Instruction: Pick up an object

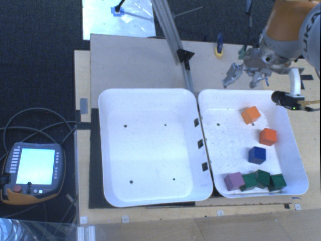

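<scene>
With its fingers spread wide and holding nothing, the metal two-finger gripper (244,77) hovers at the upper right of the frame above the right white plastic bin (210,134), so the approach is in hand, and it must next descend onto a block such as the orange cube (251,115) just below.

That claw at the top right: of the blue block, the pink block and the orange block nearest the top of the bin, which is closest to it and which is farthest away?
From the gripper, above the right bin's far edge:
1. Top orange block, near the bin's far end.
2. Blue block, midway down the bin.
3. Pink block, at the near edge, left of the green blocks.
</scene>
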{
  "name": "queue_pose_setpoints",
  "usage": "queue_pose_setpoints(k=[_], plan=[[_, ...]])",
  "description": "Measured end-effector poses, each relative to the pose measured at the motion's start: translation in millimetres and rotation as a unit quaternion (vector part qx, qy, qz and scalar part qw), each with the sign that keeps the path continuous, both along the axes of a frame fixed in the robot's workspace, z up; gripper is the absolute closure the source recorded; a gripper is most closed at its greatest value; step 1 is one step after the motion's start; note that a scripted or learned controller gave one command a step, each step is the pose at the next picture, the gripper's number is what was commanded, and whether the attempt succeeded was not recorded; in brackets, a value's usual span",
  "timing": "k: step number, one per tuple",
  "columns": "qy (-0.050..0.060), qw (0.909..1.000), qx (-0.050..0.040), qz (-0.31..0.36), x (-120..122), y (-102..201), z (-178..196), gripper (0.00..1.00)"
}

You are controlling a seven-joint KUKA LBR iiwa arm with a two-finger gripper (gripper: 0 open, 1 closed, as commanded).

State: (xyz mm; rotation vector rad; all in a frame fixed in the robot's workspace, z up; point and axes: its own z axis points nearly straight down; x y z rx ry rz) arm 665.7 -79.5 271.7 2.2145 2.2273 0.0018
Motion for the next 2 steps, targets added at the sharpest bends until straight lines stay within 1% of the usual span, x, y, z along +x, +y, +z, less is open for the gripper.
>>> queue_pose_setpoints(k=[1,2], plan=[[0.000,1.0000,-0.0002,0.000,0.0,-0.1,0.1,0.00],[0.002,1.0000,-0.0005,-0.002,0.1,-2.0,-62.4,0.00]])
